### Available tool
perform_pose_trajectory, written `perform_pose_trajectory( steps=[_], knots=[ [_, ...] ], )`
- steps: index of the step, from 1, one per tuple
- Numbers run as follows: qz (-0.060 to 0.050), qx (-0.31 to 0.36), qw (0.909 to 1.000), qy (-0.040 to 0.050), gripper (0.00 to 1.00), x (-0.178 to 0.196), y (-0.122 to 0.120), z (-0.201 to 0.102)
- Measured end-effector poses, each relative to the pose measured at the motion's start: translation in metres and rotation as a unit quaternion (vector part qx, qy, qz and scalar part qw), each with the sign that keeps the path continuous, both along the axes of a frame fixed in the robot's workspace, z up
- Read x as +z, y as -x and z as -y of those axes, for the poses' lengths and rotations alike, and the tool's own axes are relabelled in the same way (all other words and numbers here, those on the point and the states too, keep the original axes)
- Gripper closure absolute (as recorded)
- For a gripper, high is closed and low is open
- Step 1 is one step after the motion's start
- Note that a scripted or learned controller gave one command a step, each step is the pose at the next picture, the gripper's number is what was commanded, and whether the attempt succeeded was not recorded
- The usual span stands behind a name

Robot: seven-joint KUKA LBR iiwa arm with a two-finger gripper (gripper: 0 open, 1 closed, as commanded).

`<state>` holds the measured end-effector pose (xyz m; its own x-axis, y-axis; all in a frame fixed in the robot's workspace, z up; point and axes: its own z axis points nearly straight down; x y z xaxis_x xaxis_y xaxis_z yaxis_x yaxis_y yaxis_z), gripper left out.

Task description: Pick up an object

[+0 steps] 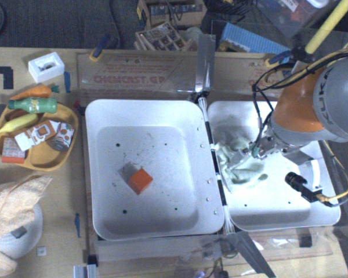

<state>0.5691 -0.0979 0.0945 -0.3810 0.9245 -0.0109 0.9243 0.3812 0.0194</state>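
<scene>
Nearest the camera: a crumpled beige cloth (14, 204) at the bottom left of the worktop (52, 248), soft and bunched, clearly just dumped out of the way.

Next up, the left bin (98, 120), shallow white plastic with rounded corners and a scuffed, speckled floor. Sitting alone near its middle, an orange block (141, 180), hard-edged and matte, well apart from every wall, so probably the easier grab of the two.

Beside it, the right bin (278, 210), holding a pale green rag (239, 165), limp and wrinkled, pushed against the left wall. Right over that rag, the pincer (256, 150), hanging from the grey arm (327, 106) with its orange band. Too small and cluttered with cables to tell whether open or closed, and nothing visibly caught in it. Looks aimed at the rag, though that's a guess.

Further back on the left, a yellow bowl (3, 146) piled with toy food, parked outside the bins as spare stock, with a small white box (46, 66) behind it.
</scene>
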Motion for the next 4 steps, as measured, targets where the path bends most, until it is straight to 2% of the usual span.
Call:
perform_pose_trajectory(
  steps=[2, 3, 4],
  knots=[
    [0.001, 0.014, 0.9999, -0.0004, 0.00, -0.001, 0.053, 0.004],
    [-0.008, -0.038, 0.9993, -0.0011, 0.00, 0.006, 0.007, 0.012],
    [-0.009, 0.083, 0.9965, 0.0005, 0.00, 0.091, 0.008, -0.042]
  ],
)
